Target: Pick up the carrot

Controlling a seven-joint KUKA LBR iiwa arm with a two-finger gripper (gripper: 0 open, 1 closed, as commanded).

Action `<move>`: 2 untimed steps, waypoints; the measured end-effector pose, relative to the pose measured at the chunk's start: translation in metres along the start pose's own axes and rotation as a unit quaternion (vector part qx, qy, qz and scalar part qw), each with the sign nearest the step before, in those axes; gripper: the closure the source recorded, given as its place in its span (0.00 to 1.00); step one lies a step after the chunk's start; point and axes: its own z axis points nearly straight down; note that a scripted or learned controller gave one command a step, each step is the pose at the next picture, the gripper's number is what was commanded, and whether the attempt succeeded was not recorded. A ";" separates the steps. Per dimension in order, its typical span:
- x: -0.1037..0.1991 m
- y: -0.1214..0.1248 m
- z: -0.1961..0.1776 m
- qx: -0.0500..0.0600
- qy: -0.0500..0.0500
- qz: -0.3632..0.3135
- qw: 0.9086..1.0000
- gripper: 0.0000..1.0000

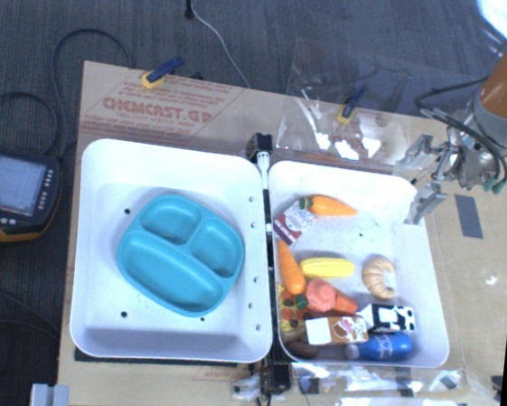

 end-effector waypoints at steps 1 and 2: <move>-0.001 0.087 0.128 -0.004 0.008 0.029 1.000 0.00; 0.021 0.111 0.139 0.000 -0.006 0.129 0.992 0.00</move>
